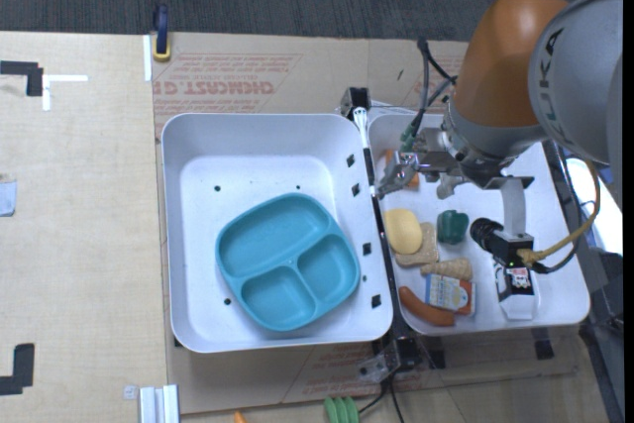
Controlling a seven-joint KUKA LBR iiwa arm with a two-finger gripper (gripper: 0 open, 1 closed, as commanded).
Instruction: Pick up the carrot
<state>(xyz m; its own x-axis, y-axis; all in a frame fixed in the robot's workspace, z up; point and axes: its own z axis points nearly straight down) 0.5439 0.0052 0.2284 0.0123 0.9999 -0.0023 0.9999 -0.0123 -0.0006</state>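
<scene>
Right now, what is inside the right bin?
The right bin holds a yellow lemon-like piece, a green cup-like item, a small carton, a sausage and a white bottle. The arm covers the bin's far part, so what lies under it cannot be seen.

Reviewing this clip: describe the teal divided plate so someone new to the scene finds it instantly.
Start at the two white bins; take the left bin, away from the arm. The teal plate lies flat on its floor, toward the near edge. It is the sole item there, with three compartments, while the food items crowd the right bin.
</scene>
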